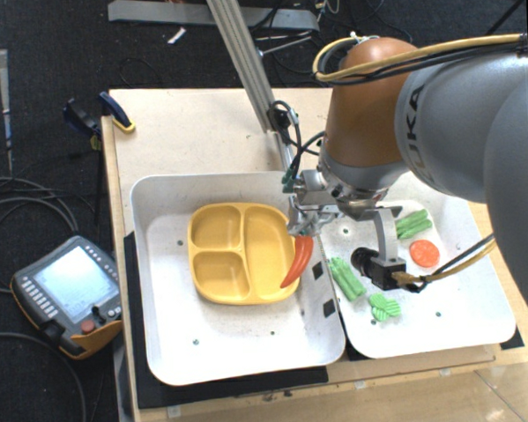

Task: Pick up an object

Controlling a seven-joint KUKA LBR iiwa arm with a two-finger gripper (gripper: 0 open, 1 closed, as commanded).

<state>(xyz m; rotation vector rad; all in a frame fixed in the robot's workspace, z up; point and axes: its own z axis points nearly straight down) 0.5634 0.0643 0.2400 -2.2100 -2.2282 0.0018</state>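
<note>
Low in the right bin (447, 328) lie green pieces (386, 307) and an orange disc (424, 254). At frame centre, the gripper (302, 230) pinches a red pepper (297, 260), hanging over the yellow tray's (222, 252) right edge: pickup looks nearly done, lift-off unconfirmed.

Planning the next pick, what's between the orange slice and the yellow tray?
In the camera view, a green piece lies between the orange slice and yellow tray, plus a red pepper.

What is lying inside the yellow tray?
The yellow tray shows three bare compartments. A red pepper hangs over its right rim below the gripper; the rim under the pepper is covered.
</note>
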